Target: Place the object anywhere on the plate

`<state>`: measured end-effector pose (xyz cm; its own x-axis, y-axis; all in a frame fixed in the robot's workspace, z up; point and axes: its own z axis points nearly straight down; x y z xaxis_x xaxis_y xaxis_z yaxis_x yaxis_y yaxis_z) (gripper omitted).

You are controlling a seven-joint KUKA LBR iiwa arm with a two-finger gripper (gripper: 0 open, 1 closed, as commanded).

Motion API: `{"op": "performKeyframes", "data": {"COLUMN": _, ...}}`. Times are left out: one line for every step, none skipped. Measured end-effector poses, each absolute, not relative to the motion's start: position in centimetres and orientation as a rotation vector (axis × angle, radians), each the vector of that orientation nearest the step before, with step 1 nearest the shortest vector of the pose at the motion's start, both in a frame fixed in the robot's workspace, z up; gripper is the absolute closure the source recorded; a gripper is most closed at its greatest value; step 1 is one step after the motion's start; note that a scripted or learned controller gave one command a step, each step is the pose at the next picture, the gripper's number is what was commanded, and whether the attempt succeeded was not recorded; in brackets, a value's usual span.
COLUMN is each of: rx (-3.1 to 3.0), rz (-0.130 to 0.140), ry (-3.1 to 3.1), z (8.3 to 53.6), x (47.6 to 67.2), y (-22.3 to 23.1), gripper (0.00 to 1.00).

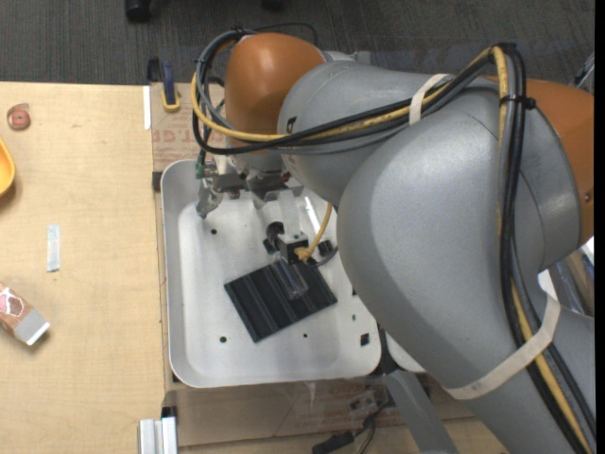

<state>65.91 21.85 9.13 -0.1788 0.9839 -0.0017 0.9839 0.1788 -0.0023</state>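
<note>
A black ribbed plate (274, 303) lies flat in the white bin (189, 339), turned at an angle, near the bin's middle. My gripper (292, 278) reaches down from the grey wrist and its tip stands over the plate's upper right part, at or just above the surface. The tip looks pale grey against the black ribs. I cannot make out a separate object in it or on the plate. The bulky grey arm (444, 206) hides the bin's right side.
The bin's left and front floor shows bare white with a few small dark specks. To the left is a wooden bench top (85, 348) with a small wrapped item (21, 316), a pale strip (53, 249) and a pink disc (17, 116).
</note>
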Motion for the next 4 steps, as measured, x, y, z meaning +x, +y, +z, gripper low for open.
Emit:
{"op": "performKeyframes", "data": {"rx": -2.319, "rz": 0.003, "ry": -2.121, "z": 9.2, "x": 65.9, "y": 22.1, "gripper": 0.0}}
{"op": "performKeyframes", "data": {"rx": -1.499, "rz": 0.002, "ry": -2.761, "z": 10.1, "x": 65.9, "y": 22.7, "gripper": 0.0}}
{"op": "performKeyframes", "data": {"rx": -2.256, "rz": 0.002, "ry": -2.189, "z": 14.4, "x": 65.9, "y": 21.4, "gripper": 0.0}}
{"op": "performKeyframes", "data": {"rx": -1.82, "rz": 0.001, "ry": -2.563, "z": 16.9, "x": 65.9, "y": 22.8, "gripper": 0.0}}
